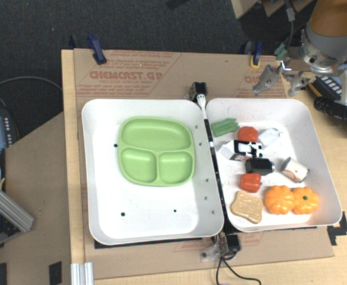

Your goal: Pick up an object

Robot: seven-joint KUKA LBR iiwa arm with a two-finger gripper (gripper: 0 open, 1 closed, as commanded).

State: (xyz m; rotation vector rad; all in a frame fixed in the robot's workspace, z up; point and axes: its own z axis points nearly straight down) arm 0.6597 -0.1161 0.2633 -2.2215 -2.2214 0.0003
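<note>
Upper right of the frame: grey arm (330,40) with orange band, reaching in from the right edge. Below it the gripper (277,88), hanging above the cardboard sheet (131,73), just beyond the far rim of the right bin (327,189) and apart from everything inside. Fingers (263,85) spread wide, with nothing between them.

In the right bin, on the right half of the frame, a loose group of small toys:
- near the far left corner, a flat green piece (225,126);
- just right of it, a red piece (247,134), and then a white piece (270,136);
- below these, a black-and-white item (246,149), touching a black block (259,165);
- right of the block, a short white roll (295,171), lying tilted;
- lower, a small red block (250,183), close above a slice of toast (247,207) at the near rim;
- right of the toast, two orange pumpkins (279,199), side by side and touching.

All of these resting on the bin floor, none lifted.

In the left bin (96,159), middle of the frame, a green divided plate (156,150), lying flat, toward the far side. Both bins touching along the middle edge, on the cardboard sheet with red print. On the far edge of the sheet, two blue clamps (96,49), one at upper left, one nearer the gripper.
</note>
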